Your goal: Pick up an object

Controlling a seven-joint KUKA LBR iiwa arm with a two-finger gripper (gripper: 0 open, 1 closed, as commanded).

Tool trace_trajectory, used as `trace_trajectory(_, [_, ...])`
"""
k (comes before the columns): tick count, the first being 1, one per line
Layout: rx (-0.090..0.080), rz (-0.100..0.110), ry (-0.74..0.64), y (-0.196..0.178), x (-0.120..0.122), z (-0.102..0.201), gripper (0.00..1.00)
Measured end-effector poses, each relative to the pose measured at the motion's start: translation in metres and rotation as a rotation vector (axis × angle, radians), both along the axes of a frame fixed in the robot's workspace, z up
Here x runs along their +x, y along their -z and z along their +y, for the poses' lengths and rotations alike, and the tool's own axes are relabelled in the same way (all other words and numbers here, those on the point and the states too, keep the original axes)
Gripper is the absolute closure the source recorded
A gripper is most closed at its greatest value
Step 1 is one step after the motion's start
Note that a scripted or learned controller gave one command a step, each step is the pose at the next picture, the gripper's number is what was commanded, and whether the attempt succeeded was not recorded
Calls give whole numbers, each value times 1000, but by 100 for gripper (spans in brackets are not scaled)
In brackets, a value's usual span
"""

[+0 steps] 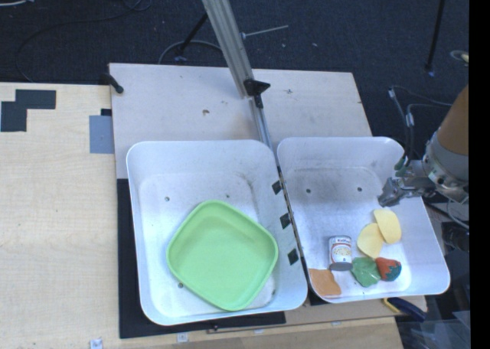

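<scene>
A grey two-finger gripper [388, 193] hangs over the right white bin [337, 158] at its right rim, its opening impossible to judge. Just below it lie two pale yellow slices [380, 233], a small can [340, 250], green and red toys. A lime-green square plate [222, 254] sits in the left bin [153, 179].

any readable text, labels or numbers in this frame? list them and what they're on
No text can be read in this frame.
small can in the right bin: has a printed label with orange and white patches, too small and blurred to read.
green plate, left bin and the other items: no markings visible.
</scene>
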State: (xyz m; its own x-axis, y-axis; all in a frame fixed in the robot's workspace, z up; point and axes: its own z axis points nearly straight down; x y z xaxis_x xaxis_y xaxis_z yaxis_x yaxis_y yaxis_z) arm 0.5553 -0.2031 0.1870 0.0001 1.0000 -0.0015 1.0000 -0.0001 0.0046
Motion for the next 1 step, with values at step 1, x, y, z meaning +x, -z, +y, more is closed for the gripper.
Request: trace_trajectory(1, [0,-1,0,-63,0,-1,100])
